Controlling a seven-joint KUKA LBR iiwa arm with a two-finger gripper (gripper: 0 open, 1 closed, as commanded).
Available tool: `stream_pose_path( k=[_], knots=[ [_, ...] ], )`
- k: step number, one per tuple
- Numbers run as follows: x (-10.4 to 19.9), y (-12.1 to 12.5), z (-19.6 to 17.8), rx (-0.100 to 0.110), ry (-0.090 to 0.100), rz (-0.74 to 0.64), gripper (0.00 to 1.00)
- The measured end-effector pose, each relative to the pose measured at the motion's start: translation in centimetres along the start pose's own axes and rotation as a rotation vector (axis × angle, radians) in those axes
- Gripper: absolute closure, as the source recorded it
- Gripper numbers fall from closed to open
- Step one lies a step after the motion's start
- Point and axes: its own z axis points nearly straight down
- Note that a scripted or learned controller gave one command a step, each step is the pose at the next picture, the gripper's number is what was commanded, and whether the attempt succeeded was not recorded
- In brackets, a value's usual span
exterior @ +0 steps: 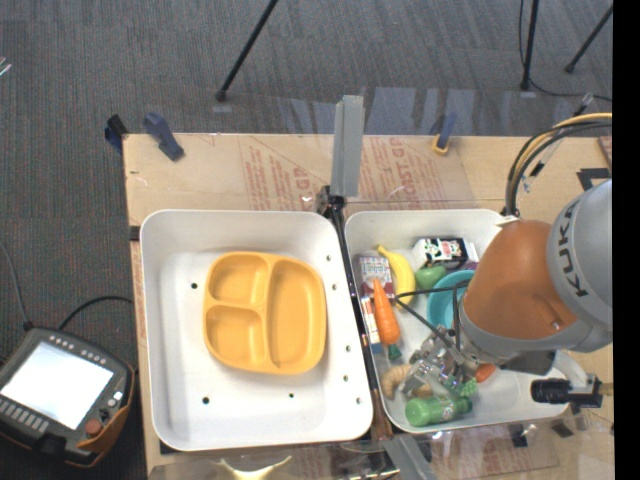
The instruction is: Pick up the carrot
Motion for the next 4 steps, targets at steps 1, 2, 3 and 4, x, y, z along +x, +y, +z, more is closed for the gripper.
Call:
stream_pose_path(
  k=[1, 2, 3, 4],
  knots=[
    [5.0, 6.4, -10.1, -0.003, -0.005, -0.102, 1.0],
    [5.1, 6.3, -10.7, 0.002, 0.0, -0.105, 1.0],
    [2.3, 2.9, -13.5, 0.001, -0.003, -0.18, 1.0],
    [2.4, 3.0, -13.5, 0.001, -0.002, -0.182, 0.0]
  ],
)
